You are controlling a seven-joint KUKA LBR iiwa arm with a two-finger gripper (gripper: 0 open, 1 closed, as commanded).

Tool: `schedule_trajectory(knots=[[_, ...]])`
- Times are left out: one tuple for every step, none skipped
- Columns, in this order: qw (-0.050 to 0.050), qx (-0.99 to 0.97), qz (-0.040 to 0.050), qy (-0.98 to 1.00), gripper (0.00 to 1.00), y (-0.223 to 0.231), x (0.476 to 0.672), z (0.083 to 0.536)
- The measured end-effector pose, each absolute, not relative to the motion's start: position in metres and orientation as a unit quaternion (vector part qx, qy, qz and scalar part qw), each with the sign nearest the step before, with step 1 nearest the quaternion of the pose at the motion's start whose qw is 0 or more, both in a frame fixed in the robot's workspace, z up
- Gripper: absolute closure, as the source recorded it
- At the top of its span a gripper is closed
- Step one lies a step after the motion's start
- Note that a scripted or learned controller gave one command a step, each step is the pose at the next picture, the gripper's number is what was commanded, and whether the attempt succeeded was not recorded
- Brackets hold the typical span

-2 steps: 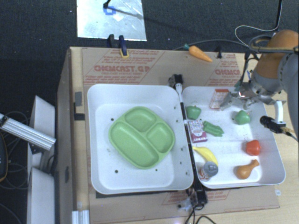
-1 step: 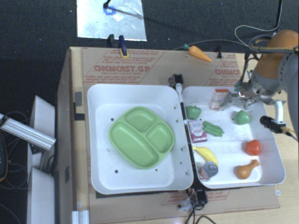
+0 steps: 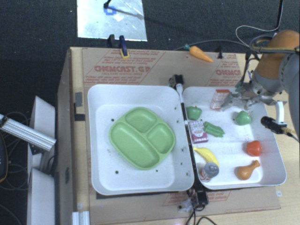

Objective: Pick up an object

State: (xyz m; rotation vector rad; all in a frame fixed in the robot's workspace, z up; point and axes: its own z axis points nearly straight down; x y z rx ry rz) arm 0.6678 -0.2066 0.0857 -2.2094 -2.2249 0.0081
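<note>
Above the right bin point(image 3: 281, 172), the tool point(image 3: 243, 99) hovers over the green toy fruit point(image 3: 243, 118); its state cannot be determined. Step: approach. Next: descend and clamp it

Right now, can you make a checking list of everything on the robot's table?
Surface: bench bearing left bin and right bin.
Job's things: right bin has green pear, tomato, banana, drumstick, pink carton.
Clutter: green divided plate in left bin; carrot on bench.
Grippers: gripper over right bin, above the pear.
Cables: cable behind arm.
Surroundings: dark carpet.
</note>
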Motion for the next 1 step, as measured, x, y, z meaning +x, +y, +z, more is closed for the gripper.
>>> schedule_trajectory(knots=[[0.003,-0.705,0.0026,-0.71,0.0,-0.2066,0.6678,0.0857]])
